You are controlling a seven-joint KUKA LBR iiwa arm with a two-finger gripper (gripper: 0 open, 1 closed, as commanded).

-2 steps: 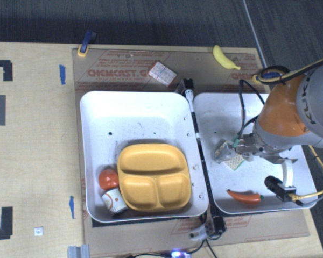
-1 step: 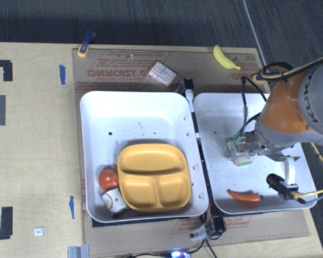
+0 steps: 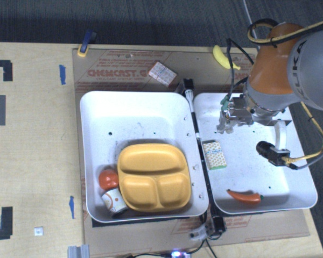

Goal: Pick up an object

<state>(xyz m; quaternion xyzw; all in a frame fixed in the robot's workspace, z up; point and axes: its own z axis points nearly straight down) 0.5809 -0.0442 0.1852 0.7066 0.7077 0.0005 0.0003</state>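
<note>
My gripper hangs over the back left part of the right bin, open, with nothing between its fingers. A small patterned green and white packet lies on the bin floor just in front of it, by the left wall. Near the front edge of that bin lies a red chili pepper. The left bin holds a yellow compartment tray, with a red ball-like object and a small white and orange can at its left side.
A black part on a cable hangs from the arm over the right bin's middle. Behind the bins, a yellow banana-shaped object and a small checked card lie on the cardboard sheet. A black divider runs between the bins.
</note>
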